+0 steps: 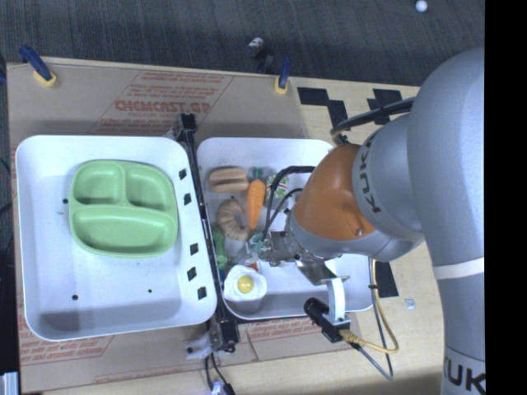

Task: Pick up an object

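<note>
Gripper [265, 252] low in right white bin [317, 309], among the food; wrist hides it, so grip state cannot be told. Descend vertically over one item, clear of neighbours. Count: one orange carrot [256, 202], one hot-dog bun [228, 178], one fried egg [244, 285], possibly a bagel [230, 217]; one green divided tray [123, 207], left bin [41, 245].

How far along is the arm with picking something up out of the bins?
Done: the arm has reached over the right bin, above the toy food. In hand: nothing that can be seen; the wrist hides the gripper. The carrot, hot dog and fried egg lie in that bin, and the green tray sits in the left bin. Left: a visible grasp and lift.
</note>
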